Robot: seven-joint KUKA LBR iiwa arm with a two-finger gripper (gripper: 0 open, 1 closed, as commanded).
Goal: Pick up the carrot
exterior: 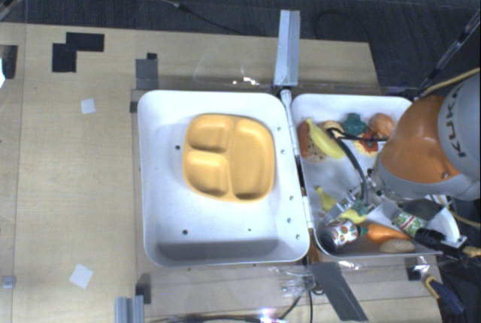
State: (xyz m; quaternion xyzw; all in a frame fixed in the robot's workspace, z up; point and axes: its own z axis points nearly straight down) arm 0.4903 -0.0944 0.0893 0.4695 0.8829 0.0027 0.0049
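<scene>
The carrot (388,233) is orange with a green top and lies flat along the near wall of the right bin (319,180). My gripper (356,203) hangs low in that bin, just above and to the left of the carrot's green end. The grey arm with its orange band (421,145) covers the bin's right half. A small can (342,233) lies right beside the carrot's left end, under the gripper.
A banana (325,140), a reddish piece (304,138), a green toy (353,121) and an orange fruit (382,123) crowd the right bin's far end. A yellow piece (327,199) lies left of the gripper. A yellow divided plate (229,156) sits in the left bin (161,186).
</scene>
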